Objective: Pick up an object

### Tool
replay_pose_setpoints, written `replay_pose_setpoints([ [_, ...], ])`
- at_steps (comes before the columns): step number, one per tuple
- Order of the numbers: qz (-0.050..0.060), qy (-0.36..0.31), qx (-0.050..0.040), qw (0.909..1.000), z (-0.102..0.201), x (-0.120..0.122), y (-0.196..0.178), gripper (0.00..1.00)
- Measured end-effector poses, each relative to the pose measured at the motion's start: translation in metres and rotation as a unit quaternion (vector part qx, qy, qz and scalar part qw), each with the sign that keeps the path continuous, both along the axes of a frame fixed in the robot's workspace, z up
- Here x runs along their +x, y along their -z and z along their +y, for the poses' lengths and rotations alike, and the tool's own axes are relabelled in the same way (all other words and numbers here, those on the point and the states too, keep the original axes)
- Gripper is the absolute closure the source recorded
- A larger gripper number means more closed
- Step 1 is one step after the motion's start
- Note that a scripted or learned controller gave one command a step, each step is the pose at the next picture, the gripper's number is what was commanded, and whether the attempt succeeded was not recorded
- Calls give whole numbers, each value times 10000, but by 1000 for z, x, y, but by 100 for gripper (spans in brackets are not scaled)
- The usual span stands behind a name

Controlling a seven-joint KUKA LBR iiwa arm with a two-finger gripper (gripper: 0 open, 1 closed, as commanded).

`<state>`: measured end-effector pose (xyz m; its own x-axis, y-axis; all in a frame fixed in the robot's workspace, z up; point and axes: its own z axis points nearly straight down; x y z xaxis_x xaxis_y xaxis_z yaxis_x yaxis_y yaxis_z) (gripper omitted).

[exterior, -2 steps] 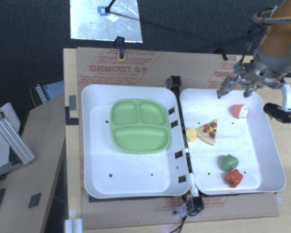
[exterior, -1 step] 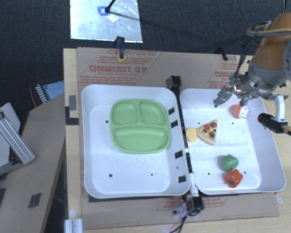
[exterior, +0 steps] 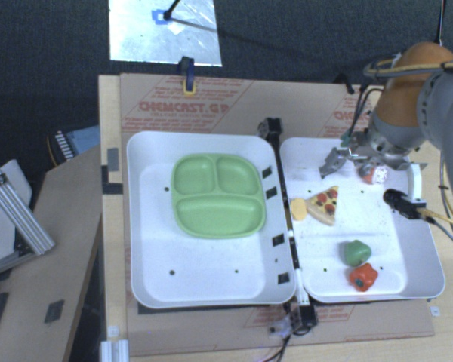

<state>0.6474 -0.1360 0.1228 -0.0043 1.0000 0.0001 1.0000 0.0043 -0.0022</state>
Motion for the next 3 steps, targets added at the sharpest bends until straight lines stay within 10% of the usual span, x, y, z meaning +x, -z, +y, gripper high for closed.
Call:
replay_pose_setpoints([
  [1, -6, 1, -1, 10000, 1, 0, 40, 0],
  [2, -36, -5, -8, 10000, 0, 2, 26, 100],
  [3, -54, 1, -8, 10000, 1, 7, -39, 100],
])
